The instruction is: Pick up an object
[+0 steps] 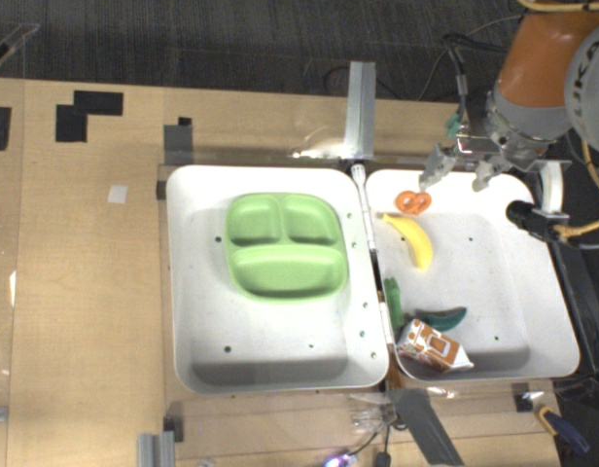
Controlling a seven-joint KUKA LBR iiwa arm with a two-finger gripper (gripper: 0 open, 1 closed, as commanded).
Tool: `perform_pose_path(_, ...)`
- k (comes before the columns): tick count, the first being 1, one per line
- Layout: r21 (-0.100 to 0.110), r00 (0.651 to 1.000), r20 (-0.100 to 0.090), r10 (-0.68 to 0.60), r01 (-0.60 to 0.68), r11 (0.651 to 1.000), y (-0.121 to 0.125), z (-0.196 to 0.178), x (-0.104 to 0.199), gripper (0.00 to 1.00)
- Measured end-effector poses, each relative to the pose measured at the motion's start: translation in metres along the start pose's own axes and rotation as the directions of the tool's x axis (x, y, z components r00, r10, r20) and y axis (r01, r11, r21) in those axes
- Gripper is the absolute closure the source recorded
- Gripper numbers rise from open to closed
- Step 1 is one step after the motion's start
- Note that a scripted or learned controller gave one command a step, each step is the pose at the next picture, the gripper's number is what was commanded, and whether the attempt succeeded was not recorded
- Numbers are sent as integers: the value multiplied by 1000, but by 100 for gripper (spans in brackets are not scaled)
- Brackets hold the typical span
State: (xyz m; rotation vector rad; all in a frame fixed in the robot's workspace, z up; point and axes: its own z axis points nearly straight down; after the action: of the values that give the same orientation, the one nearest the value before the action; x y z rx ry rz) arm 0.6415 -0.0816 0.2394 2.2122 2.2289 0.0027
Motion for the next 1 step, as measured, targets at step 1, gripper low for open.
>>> perform_pose_path(1,0,989,0,-148,148,989,-13,50,5,0)
